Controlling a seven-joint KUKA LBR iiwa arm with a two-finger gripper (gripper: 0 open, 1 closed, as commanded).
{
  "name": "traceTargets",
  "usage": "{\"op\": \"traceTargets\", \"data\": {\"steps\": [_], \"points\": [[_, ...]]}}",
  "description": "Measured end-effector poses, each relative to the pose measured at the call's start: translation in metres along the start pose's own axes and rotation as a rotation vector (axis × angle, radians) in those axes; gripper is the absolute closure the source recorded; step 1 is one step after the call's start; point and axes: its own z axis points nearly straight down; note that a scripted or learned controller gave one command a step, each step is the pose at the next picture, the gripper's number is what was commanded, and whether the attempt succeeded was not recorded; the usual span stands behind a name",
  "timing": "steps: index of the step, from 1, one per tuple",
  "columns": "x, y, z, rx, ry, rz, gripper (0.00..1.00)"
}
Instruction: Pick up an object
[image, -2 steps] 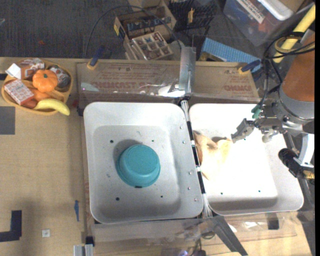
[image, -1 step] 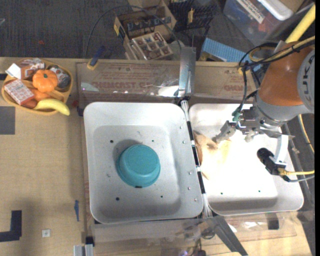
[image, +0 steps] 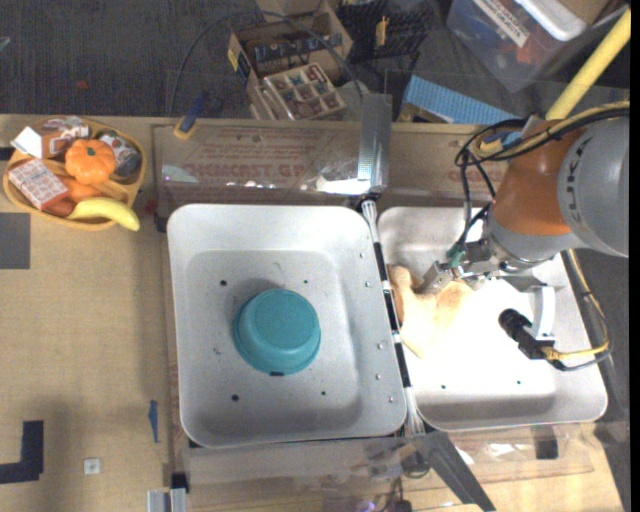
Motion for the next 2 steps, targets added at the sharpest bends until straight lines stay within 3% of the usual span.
{"op": "traceTargets", "data": {"steps": [1, 2], "points": [[-0.0029, 0.0007, -0.0114, -0.006, -0.001, 0.006, 1.00], [-0.0033, 0.0006, -0.0115, -0.006, -0.002, 0.006, 0.00]]}}
